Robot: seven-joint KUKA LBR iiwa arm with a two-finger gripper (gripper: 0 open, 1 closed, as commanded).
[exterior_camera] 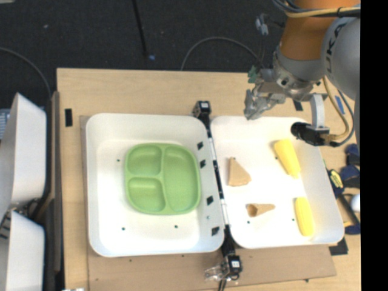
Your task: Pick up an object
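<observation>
Gripper [254,111] hangs over the right bin's [267,232] 12 o'clock rim, nothing in it; can't tell its state. Two yellow pieces [287,157] sit at 3 o'clock, tan wedges [237,173] near center.

Pale wooden surface [73,90] carries two shallow white plastic bins side by side. Left bin [103,235] holds a green compartmented plastic tray [162,178], lying flat, centred.

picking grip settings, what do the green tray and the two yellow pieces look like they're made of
Green divided tray: looks like moulded plastic, matte with a soft sheen, rounded compartment ridges. Yellow pieces: probably plastic toy corn cobs, uniform colour, smooth; too small to be sure.
</observation>
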